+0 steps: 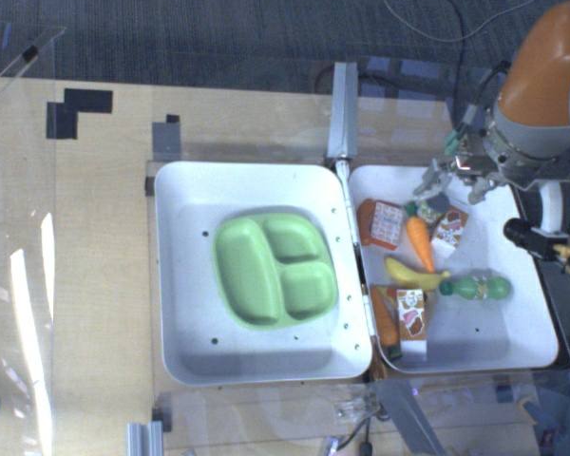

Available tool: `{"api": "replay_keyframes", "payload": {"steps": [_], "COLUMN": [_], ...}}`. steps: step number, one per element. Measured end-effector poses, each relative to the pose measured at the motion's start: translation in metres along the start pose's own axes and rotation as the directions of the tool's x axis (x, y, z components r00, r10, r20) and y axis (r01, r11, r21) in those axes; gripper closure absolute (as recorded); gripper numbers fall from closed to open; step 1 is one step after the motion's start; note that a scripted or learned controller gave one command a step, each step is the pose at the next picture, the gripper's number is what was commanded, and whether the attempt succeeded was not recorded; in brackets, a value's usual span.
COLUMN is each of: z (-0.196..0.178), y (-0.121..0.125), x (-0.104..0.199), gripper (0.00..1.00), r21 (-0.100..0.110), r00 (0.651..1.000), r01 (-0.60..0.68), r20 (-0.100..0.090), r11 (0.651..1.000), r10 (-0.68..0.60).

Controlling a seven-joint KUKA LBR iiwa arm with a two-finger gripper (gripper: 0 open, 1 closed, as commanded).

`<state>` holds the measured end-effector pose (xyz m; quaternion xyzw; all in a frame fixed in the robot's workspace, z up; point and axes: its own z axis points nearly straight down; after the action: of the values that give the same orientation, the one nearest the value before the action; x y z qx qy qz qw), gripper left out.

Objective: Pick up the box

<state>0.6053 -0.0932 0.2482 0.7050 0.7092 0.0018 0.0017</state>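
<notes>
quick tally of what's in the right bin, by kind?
Cartons or boxes: 2, one at the front, one small at the back
Red packet: 1
Carrots: 2, one in the middle, one by the left wall
Banana: 1
Green bottle: 1
Total: 7

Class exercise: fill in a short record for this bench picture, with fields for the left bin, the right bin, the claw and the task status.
left bin: holds a green divided tray
right bin: carrot, banana, green bottle, small boxes and packets
claw: above the bin's far edge, nothing between its fingers
task status: box not yet picked up
</notes>
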Motion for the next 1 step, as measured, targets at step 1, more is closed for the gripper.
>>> {"api": "replay_keyframes", "payload": {"steps": [1], "z": [0.0887], "y": [-0.0868], "x": [-0.0233], "gripper": [0.00], "r21": [0.001], "r00": [0.999], "r01": [-0.046], "r20": [0.000], "r11": [0.999], "r10": [0.046]}}
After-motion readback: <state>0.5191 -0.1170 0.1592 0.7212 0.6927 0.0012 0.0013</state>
